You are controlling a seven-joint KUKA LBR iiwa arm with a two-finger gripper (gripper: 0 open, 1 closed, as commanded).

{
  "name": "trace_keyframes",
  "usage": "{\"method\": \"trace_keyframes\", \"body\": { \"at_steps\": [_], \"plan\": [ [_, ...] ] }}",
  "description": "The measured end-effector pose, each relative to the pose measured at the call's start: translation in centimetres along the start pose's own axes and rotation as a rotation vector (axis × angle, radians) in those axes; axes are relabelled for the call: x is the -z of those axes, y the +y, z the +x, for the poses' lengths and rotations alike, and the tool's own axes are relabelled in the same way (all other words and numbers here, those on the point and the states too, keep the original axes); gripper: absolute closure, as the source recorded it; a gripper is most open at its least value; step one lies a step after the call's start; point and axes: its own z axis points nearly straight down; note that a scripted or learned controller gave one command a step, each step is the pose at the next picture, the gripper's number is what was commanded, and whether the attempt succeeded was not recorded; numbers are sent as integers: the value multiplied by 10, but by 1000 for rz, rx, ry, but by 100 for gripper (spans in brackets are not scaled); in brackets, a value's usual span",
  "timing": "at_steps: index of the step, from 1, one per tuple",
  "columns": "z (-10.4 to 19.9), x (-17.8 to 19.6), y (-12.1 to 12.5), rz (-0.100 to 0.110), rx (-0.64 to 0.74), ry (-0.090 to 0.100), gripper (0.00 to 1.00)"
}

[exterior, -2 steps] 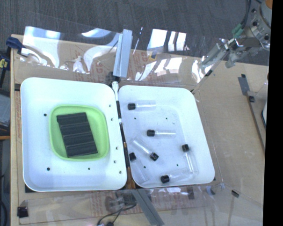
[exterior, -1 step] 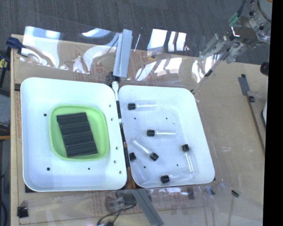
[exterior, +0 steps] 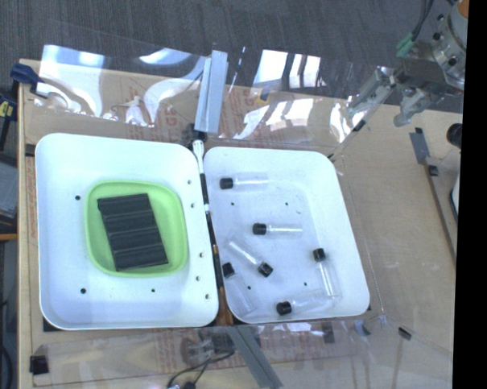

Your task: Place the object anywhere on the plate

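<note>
While parked above the right bin (exterior: 350,235) at its far corner, gripper (exterior: 386,99) spread wide, pinching nothing, touching nothing.

Two white bins (exterior: 57,222); one green plate (exterior: 93,215) bearing one dark ridged block (exterior: 133,232); five clear black-capped tubes (exterior: 278,229).

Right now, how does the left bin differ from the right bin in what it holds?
The left bin holds a green plate with a dark ribbed block on it; the right bin holds several clear tubes with black caps, scattered loose. The left bin's load sits centred, the right bin's tubes point different ways. Both are shallow and white.
</note>
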Motion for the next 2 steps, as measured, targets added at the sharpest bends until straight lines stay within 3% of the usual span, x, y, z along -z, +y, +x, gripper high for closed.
{"method": "trace_keyframes", "body": {
  "at_steps": [1,2],
  "plan": [
    [17,-4,29,-4,-134,-1,0],
    [4,1,-28,-1,-237,1,0]
  ]
}}
